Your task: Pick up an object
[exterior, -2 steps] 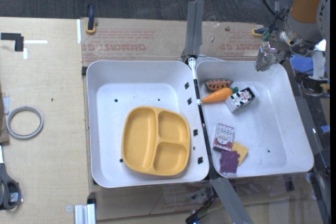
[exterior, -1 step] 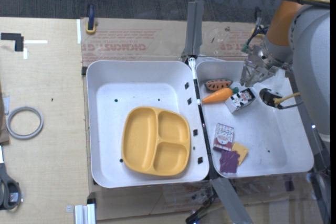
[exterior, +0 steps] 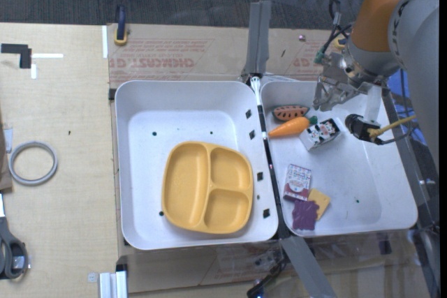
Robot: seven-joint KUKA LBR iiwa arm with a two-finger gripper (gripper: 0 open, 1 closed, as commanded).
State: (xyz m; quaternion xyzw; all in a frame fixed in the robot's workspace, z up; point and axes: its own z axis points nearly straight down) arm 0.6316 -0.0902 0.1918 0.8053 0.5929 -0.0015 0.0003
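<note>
Camera view: arm bent down from the right; gripper above the carrot; jaw state unclear

Claw low, arm from right.

A grey tape roll lies on the wooden worktop, at its left. Scissors rest below it. A blue-handled clamp sits at the cardboard's edge.
</note>
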